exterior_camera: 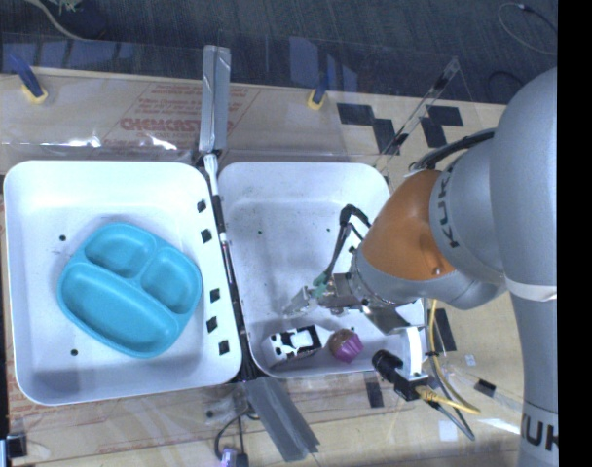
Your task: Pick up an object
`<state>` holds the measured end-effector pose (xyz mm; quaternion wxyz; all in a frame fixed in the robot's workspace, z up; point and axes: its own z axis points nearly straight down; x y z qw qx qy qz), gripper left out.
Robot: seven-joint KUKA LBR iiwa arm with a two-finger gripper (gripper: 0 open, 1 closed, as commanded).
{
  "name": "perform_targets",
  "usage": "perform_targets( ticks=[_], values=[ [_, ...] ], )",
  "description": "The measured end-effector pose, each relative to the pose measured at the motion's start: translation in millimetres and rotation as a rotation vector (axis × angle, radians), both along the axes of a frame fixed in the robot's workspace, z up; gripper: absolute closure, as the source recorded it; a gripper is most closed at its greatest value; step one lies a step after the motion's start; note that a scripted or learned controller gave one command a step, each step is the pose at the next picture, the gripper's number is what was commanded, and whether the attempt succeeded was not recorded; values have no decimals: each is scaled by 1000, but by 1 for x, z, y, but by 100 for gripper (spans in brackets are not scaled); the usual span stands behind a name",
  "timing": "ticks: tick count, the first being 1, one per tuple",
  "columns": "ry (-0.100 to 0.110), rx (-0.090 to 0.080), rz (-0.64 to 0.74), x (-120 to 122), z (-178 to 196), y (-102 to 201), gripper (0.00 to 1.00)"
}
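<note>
Fingers (301,303) reach into the right bin (277,188) from the arm (452,232), pale and blurred against the white floor, so I cannot tell whether they are apart or together; nothing is seen between them. Their tips sit low in the bin, just above a black-and-white object (294,342) and near a small purple object (346,345). Both lie by the bin's near wall, close together; the black-and-white one lies with its long axis roughly left to right, its markings too small to read. The purple one looks rounded, with no clear long axis. The arm's orange band (405,236) covers the bin's right side. A blue divided tray (130,288) lies in the left bin (43,193), slanting down to the right. Both bins rest on the surface (277,105).
</note>
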<state>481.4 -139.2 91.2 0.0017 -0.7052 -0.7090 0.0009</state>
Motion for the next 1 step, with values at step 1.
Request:
perform_targets(
  ticks=[1],
  values=[
    [-1,0,4,116,0,30,0]
  ],
)
